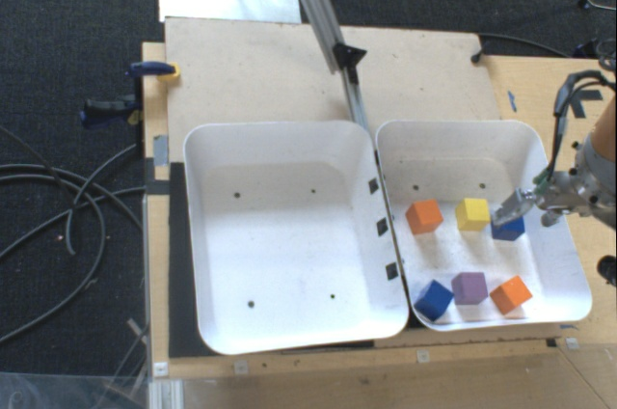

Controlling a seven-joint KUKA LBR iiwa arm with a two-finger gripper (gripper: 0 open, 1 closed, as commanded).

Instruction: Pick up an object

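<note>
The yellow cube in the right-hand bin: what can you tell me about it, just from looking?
The small yellow cube looks solid, matte and smooth, with a lit top face and a darker front face. It sits flat on the floor of the right shallow white bin, toward the back of the group. An orange cube lies apart on one side; a blue cube sits close on the other, though contact is unclear. The tool is near that blue one.

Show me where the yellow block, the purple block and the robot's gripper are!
yellow block [472, 213]: camera view, on its top face.
purple block [469, 287]: camera view, on its top face.
gripper [508, 209]: camera view, at its fingertips, right by a blue block [509, 229] in the right bin [453, 156].
</note>
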